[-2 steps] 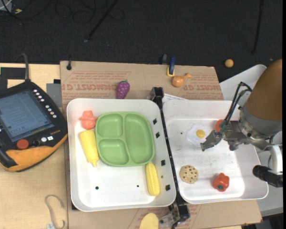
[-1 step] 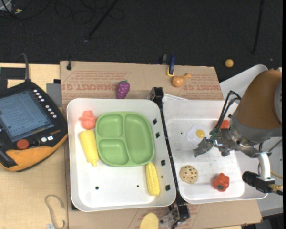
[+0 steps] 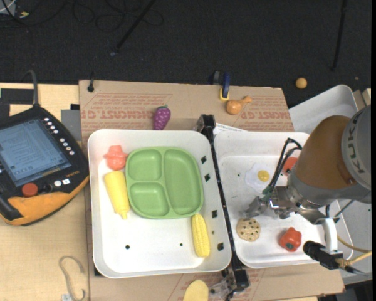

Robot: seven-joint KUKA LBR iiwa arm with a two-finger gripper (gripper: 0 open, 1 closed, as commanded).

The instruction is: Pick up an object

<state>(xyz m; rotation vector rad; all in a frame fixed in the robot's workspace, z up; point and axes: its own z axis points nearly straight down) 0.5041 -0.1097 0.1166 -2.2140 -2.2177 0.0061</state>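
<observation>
My gripper (image 3: 263, 205) hangs low in the right bin (image 3: 238, 146), below the grey arm with its orange band. A round speckled cookie (image 3: 248, 229) lies just below and left of it, a small gap apart. A red pepper (image 3: 290, 239) sits near the bin's front, to the right of the cookie. A small yellow piece (image 3: 263, 175) lies on the bin floor above the gripper. Part of a red-orange item (image 3: 291, 163) peeks out beside the arm's cable.
The left bin (image 3: 100, 243) holds a green divided plate (image 3: 163, 182), a pink item (image 3: 114, 158), a long yellow piece (image 3: 117, 193) and a corn cob (image 3: 200, 235). Behind the bins lie a purple grape bunch (image 3: 161, 116) and an orange gourd (image 3: 237, 105). A teach pendant (image 3: 31, 162) sits at left.
</observation>
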